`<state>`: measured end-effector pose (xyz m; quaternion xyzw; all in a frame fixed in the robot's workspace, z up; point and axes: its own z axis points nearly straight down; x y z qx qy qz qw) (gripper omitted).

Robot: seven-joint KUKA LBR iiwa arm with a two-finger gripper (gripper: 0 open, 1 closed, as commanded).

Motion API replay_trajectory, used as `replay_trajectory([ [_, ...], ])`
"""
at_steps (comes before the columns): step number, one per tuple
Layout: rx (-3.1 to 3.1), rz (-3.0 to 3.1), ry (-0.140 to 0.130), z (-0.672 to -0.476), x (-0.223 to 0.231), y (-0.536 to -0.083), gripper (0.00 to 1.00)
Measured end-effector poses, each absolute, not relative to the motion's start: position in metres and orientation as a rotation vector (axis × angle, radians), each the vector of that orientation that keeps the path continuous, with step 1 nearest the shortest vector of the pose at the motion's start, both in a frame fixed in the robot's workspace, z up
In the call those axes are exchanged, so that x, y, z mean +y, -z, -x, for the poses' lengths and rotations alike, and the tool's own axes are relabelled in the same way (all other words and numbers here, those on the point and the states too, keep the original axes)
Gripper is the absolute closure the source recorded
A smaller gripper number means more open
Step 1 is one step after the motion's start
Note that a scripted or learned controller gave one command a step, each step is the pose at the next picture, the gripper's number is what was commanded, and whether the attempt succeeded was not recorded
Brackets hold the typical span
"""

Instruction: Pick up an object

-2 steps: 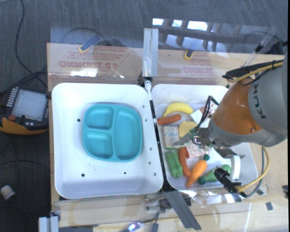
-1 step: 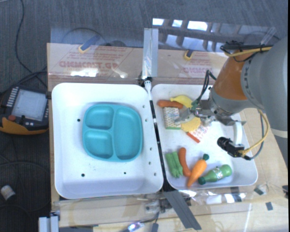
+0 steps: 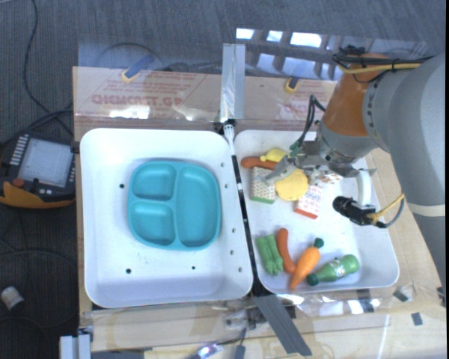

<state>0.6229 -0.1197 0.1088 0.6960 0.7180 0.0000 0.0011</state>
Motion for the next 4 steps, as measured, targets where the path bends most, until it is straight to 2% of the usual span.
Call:
replay_trajectory([
  [1,2.27,-2.167,-0.025,-0.634,-0.146,-0.101,0.0],
  [2,2.339,-2.16,0.022,-0.653,-0.148,-0.099,0.0],
  [3,2.322,-2.142,0.032,-0.654,-0.154,-0.109,1.0],
  [4,2.326,-2.147,0.036,-0.652,-0.153,-0.107,0.0],
])
